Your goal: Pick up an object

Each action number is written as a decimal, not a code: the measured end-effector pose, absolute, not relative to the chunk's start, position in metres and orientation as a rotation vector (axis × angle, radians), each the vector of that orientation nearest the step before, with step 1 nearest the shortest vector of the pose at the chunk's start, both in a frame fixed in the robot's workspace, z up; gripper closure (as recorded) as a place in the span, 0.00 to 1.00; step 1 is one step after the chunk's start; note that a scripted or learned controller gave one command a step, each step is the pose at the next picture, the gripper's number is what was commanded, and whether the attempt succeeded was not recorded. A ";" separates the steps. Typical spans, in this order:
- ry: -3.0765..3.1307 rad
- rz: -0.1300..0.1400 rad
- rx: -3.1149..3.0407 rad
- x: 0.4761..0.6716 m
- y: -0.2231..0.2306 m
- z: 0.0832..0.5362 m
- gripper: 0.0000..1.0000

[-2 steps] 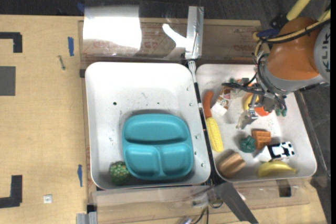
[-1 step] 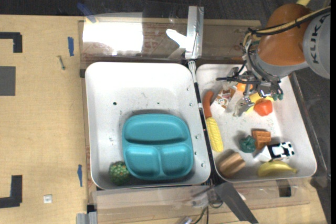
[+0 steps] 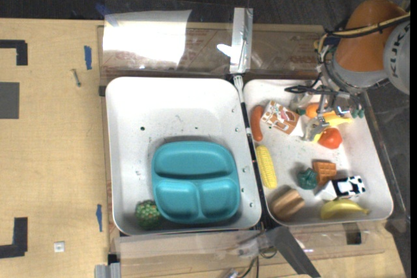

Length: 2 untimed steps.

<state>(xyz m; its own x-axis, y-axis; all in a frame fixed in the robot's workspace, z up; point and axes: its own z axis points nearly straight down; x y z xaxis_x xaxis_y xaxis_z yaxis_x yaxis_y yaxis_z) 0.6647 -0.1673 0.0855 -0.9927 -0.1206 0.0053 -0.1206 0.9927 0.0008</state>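
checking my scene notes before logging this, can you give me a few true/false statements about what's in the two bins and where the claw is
1. The teal divided tray lies in the left bin. True.
2. The corn cob lies in the left bin beside the tray. False: it lies in the right bin, near the divider between the bins.
3. The claw is over the upper part of the right bin. True.
4. The banana lies at the far edge of the right bin, next to the arm. False: it lies near that bin's near edge, below the black and white toy.
5. A green bumpy item sits at the tray's lower left corner. True.
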 end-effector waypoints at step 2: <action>-3.133 0.008 0.455 0.663 -0.115 0.261 1.00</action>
<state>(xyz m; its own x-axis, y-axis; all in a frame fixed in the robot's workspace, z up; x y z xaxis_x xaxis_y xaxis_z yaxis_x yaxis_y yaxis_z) 0.6629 -0.1153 0.2606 -0.9584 -0.2846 -0.0229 -0.2845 0.9586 -0.0085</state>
